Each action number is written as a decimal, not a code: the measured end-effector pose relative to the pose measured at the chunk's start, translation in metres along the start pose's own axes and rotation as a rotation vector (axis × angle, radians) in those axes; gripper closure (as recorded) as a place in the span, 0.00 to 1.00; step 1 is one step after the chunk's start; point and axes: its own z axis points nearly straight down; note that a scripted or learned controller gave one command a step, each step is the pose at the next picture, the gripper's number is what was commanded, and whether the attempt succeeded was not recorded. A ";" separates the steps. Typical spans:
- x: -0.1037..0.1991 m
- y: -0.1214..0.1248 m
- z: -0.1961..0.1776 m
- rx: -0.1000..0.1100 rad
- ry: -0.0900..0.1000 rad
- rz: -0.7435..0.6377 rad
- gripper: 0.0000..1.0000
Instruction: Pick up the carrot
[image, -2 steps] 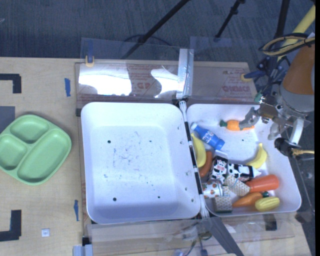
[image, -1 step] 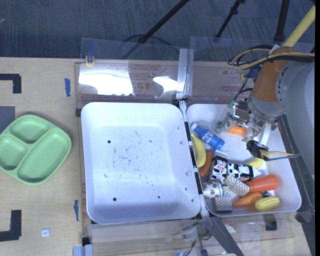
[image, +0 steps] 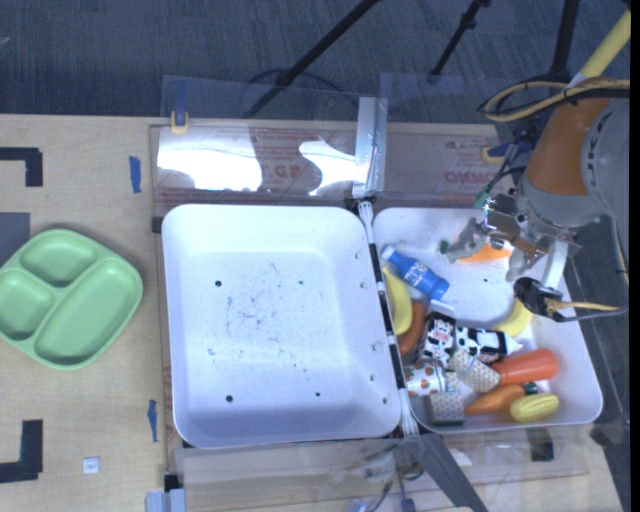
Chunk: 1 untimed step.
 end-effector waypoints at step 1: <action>-0.024 -0.055 0.040 -0.002 0.000 -0.076 0.00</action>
